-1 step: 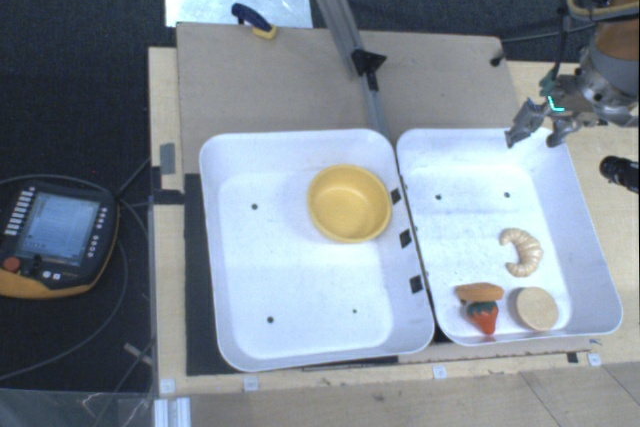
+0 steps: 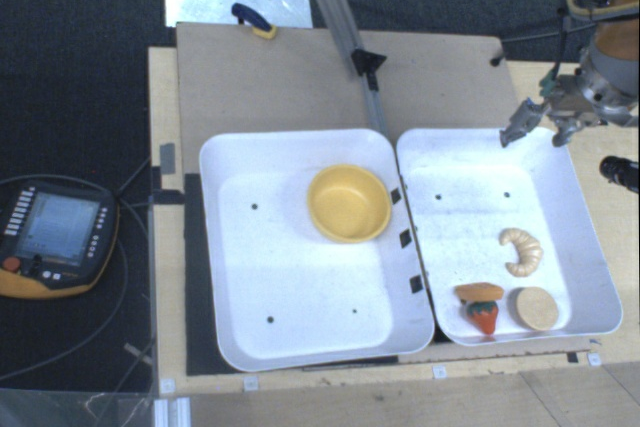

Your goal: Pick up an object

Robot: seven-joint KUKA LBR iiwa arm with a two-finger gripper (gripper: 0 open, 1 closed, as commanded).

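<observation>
My gripper [image 2: 537, 128] hangs over the far right corner of the right bin [image 2: 470, 165], open, with nothing between its fingers. Well below it in that bin lie a pale croissant [image 2: 521, 250], a round tan cookie [image 2: 535, 308], a small orange bun-shaped piece [image 2: 479, 292] and a red strawberry [image 2: 484, 315], all grouped near the front right corner. A yellow bowl [image 2: 348, 203] stands upright in the left bin [image 2: 240, 245], near its far right side.
A slanted metal pole [image 2: 335, 0] with a black clamp rises behind the bins. A teach pendant [image 2: 52, 235] with its cable lies off the bench at the left. A blue and yellow clip [image 2: 252, 19] sits at the back edge.
</observation>
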